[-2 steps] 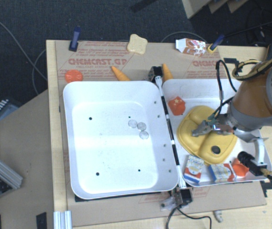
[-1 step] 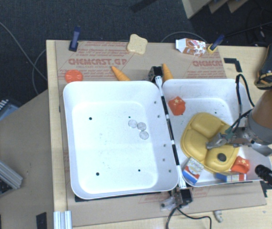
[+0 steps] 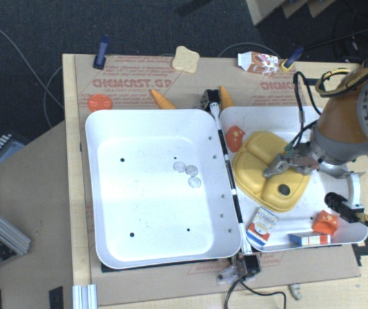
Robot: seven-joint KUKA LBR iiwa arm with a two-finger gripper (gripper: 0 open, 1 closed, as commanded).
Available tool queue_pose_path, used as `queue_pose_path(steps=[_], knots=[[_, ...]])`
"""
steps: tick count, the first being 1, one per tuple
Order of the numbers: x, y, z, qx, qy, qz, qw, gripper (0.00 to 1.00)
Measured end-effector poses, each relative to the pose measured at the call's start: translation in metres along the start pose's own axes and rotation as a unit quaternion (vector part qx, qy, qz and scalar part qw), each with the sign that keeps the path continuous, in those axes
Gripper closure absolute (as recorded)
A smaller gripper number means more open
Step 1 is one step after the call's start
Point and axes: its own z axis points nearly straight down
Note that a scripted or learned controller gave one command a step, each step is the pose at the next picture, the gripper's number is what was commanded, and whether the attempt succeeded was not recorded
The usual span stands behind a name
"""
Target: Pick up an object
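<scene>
From my seat I see the claw (image 3: 280,165) low over the right white bin (image 3: 261,116), its two dark metal fingers (image 3: 275,168) pointing toward the left of the view and lying against the top of the large yellow plastic object with a rounded, lobed shape (image 3: 264,166). I cannot tell whether the fingers are spread or pressed together, and I see nothing between them. The grey arm with its orange band (image 3: 345,118) comes in from the right, bent down over the bin's far right side, with black cables looping above the wrist.

The yellow object sits in the middle of the right bin, its left edge close to the wall shared with the left white bin (image 3: 106,192). A small orange-red ball (image 3: 234,134) lies just beside its upper left. Below it, near the bin's front, rests a small white carton with red and blue print (image 3: 260,226), then a flat blue-and-white box (image 3: 309,239) and a small orange block (image 3: 325,223) toward the right corner.

In the left bin lie three small clear discs (image 3: 188,172), close together. On the cardboard behind the bins I see a tan slice-shaped piece (image 3: 185,59), a blue clip (image 3: 100,51) and an orange round piece (image 3: 98,102).
</scene>
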Motion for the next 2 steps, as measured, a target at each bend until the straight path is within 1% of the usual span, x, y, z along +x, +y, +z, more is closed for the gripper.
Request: queue_pose_path(steps=[1,2], knots=[[-0.043,-0.023,0.0,-0.004,0.006,-0.004,1.0,0.0],[-0.037,-0.057,-0.002,-0.017,-0.002,-0.001,0.9999,0.0]])
